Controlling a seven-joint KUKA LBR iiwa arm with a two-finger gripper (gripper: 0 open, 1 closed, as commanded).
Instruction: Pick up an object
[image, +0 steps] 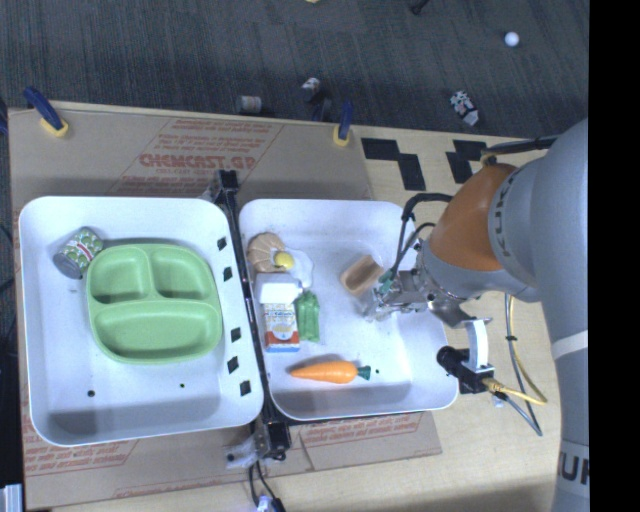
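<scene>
1. No single object is fixed by the task; the nearest candidate is judged to be the small tan block (359, 273), which lies in the right bin (330, 218), near its far right part and just beside the pincer (385, 299).
2. The pincer is lowered into the right bin, close to the block's right lower side. Whether it is open or closed cannot be told, because the wrist covers it and the picture is blurred there. Nothing is seen to be gripped.
3. The other objects of the right bin are seen resting on its floor: a toy carrot (325, 372) near the front wall, a small carton (280, 318) with a green bottle-like item (308, 315) touching its right side, and a round bread-like piece (266, 250) with a yellow item (285, 261) against it.
4. In the left bin (40, 330) a green divided plate (153, 301) is placed, and a tin can (77, 250) lies at its far left corner.
5. Both bins are carried by the desk (190, 150), which is covered with cardboard.
6. The task is judged to be at the approach or grasp stage: the reach into the bin is done, but no object is lifted. A secure grip and the raising are left to be done.
</scene>
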